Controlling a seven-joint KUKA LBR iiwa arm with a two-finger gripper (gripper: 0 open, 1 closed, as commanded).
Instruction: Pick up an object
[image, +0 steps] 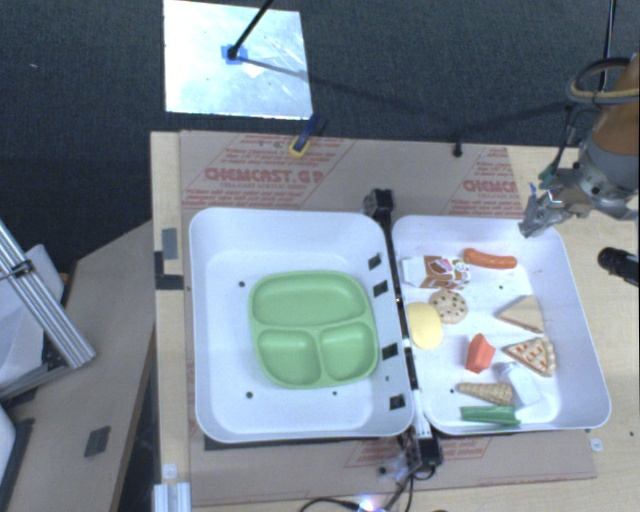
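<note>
The grey arm with its orange band reaches in from the upper right, its wrist bent downward so that the two-finger gripper (536, 222) hangs above the far right corner of the right-hand shallow white bin (585, 330), just outside its rim. Whether the claw is released or clenched cannot be told at this distance; nothing is seen in it. The right bin holds small toy foods: a long orange-red sausage (490, 260) nearest the gripper, a brown-and-white printed card piece (440, 270), a round speckled biscuit (449, 305), a pale yellow oval lemon (424, 326), a tan sandwich triangle (524, 314), a red-orange wedge (480, 352), a pizza slice (531, 354), a tan waffle cone (487, 392) and a green bean pod (490, 414). The left-hand white bin (215, 260) bears a light green plastic divided plate (312, 328) with three compartments.
</note>
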